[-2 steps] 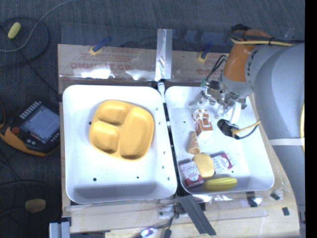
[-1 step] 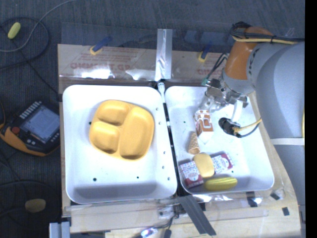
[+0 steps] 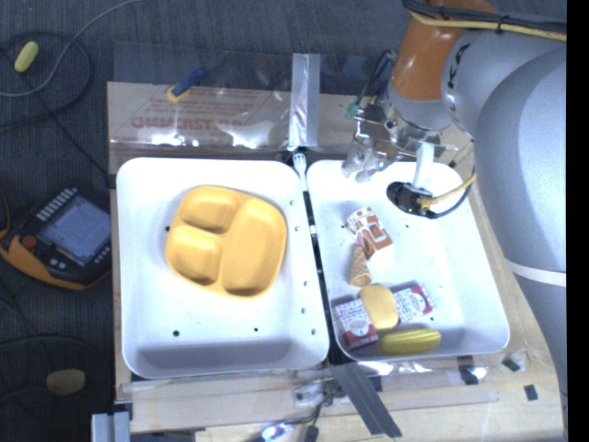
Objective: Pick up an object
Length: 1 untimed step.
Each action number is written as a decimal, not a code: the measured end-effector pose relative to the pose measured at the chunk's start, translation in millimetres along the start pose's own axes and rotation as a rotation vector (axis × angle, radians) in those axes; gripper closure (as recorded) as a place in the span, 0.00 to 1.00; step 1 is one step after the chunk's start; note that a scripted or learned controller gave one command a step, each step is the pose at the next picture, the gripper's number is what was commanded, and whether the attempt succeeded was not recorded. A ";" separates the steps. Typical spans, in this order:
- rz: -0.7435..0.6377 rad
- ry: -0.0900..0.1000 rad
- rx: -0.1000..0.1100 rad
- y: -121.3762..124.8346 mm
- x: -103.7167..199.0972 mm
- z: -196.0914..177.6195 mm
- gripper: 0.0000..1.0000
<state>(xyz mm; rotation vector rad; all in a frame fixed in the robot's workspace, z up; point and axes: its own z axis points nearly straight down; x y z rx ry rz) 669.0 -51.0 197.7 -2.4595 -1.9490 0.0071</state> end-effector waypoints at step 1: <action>0.104 0.000 0.003 5.7 -27.1 17.9 1.00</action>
